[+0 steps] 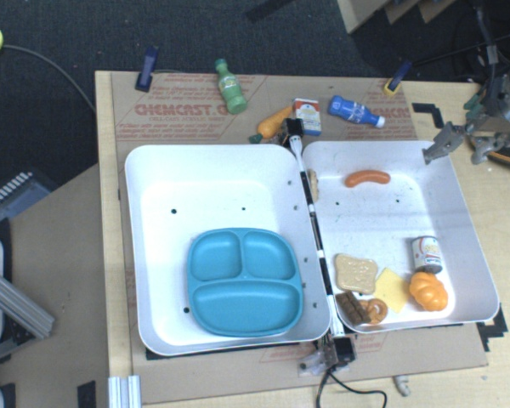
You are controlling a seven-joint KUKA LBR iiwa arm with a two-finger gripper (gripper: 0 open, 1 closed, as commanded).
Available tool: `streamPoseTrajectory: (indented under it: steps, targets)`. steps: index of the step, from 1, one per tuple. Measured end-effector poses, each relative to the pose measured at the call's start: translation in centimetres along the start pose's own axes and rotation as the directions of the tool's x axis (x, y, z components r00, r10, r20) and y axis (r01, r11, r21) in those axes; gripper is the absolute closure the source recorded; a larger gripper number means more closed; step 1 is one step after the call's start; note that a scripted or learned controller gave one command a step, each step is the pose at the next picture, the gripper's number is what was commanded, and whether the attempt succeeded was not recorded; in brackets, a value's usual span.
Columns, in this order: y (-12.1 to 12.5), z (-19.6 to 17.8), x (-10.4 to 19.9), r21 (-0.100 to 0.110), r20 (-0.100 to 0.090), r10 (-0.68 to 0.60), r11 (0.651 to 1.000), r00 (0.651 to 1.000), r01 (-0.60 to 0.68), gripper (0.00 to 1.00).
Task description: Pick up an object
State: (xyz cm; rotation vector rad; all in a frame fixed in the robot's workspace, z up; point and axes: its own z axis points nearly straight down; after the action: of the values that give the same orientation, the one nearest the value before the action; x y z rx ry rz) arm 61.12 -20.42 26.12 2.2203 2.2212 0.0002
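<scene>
Nearest us sits the bench (pixel 110 228), and on it the left bin (pixel 153 185) carries a blue divided plate (pixel 245 281). We take that plate as our landmark. Right of it, the right bin (pixel 459 228) holds the likely targets: a slice of bread (pixel 355 272), cheese (pixel 393 289), an orange fruit (pixel 428 291), a small can (pixel 426 253) and, farther back, a sausage (pixel 367 178). Beyond the plate, a green bottle (pixel 231 87) and blue bottle (pixel 355 111) lie outside the bins. Our end effector (pixel 493 138) hangs far right of the plate, off the bin; whether it is spread we cannot tell. We judge the crowded front corner risky: can and fruit touch, so a descent could nudge both away.
</scene>
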Motion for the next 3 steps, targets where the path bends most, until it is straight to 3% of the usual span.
streamPoseTrajectory:
  steps: [1,2,3]
  targets:
    - [-5.5,8.6,-2.0,0.004,-0.001,0.001,1.0,1.0,-0.001,0.0]
    - [-8.2,17.7,-1.2,0.0,-0.004,-0.003,1.0,1.0,0.003,0.0]
    - [-8.2,16.7,-1.4,-0.002,0.0,-0.001,1.0,1.0,0.001,1.0]
